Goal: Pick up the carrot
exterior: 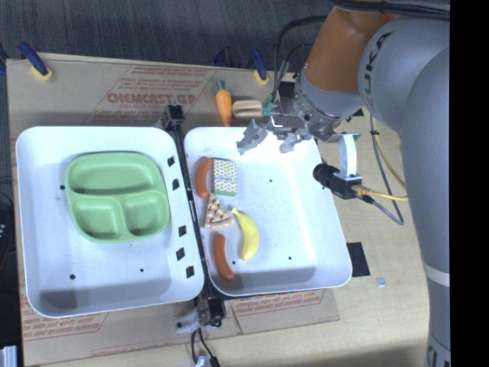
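Carrot [223,104]: lies outside both bins, on the brown cardboard [137,90] just beyond the far rim of the right bin [306,228], near that bin's far-left corner. Its green top points away from the bin. A bun-like food item [246,109] rests just beside the carrot, on the side nearer the arm.

Gripper [269,139]: hovers over the far edge of the right bin, near the carrot but apart from it. Its 2 fingers [250,138] are spread apart, with nothing between them. The grey arm with its orange band [344,44] enters from beyond the right bin's far-right corner.

Contents of the right bin, all along its left wall:
- 1 sausage [202,176] near the far end.
- 1 checkered block [225,177] just beside that sausage.
- 1 pizza slice [217,213] near the middle of the wall.
- 1 banana [247,235] just beside the pizza slice, toward the bin's centre.
- 1 second sausage [221,256] at the near end.

The left bin [38,205] touches the right bin's left wall and holds 1 green divided tray [118,196] with 3 compartments.
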Controlling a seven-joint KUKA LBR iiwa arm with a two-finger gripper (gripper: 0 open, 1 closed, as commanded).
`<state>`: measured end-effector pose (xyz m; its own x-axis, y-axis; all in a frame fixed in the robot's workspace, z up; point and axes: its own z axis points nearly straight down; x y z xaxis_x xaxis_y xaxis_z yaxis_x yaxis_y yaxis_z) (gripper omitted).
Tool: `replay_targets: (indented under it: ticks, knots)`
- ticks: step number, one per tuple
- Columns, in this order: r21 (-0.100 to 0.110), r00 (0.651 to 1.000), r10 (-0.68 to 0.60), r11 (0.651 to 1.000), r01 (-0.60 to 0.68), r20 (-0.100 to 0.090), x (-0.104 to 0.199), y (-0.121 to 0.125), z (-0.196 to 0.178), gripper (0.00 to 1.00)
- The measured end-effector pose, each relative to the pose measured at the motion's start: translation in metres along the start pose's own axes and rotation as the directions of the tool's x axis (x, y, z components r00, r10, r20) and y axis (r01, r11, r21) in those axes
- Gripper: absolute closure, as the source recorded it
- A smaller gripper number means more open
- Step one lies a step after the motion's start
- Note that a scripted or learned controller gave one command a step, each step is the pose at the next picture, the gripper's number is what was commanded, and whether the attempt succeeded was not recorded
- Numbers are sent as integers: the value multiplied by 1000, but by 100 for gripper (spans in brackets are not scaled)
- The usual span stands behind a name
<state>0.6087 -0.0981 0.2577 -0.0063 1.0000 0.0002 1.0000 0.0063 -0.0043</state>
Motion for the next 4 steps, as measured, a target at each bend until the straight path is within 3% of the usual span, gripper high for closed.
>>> replay_targets:
  ticks: [1, 2, 3, 4]
  knots:
    - [-1, 920, 392, 920, -392, 0, -36, 48, 52, 0]
    - [3, 809, 588, 809, -588, -1, -74, 47, 167, 0]
    - [-2, 901, 433, 901, -433, -1, -100, 45, 146, 0]
    - [1, 901, 434, 901, -434, -1, -104, 48, 166, 0]
